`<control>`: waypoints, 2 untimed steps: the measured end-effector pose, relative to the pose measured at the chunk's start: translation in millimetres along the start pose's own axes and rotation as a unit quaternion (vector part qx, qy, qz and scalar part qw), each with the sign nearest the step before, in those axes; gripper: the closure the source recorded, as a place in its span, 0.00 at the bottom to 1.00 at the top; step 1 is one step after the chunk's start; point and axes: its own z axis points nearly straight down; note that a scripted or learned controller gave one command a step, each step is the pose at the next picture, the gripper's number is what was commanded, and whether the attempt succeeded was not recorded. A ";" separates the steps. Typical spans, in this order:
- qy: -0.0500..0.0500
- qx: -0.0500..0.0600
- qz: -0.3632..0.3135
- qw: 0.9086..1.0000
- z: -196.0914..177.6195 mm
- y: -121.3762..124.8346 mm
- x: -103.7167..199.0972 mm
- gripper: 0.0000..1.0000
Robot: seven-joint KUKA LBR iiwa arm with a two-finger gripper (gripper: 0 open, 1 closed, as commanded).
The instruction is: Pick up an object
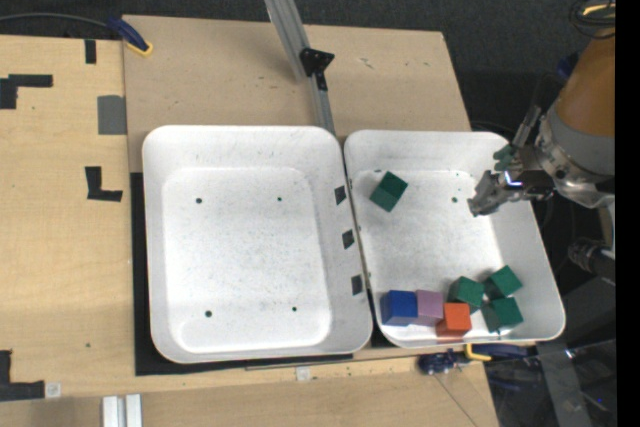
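Two white bins are set side by side on the wooden bench. The gripper is seen over the right bin's right edge; whether anything is gripped, or how far it is spread, cannot be told. A lone green cube is tilted near the right bin's upper left. Along the near wall a blue cube, a lilac cube, an orange cube and three green blocks are clustered together.
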 end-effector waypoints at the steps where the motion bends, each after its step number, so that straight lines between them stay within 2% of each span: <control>1: 0.001 0.002 -0.002 1.000 6.8 4.9 48.5 1.00; 2: 0.001 0.003 -0.002 1.000 11.7 9.8 103.5 1.00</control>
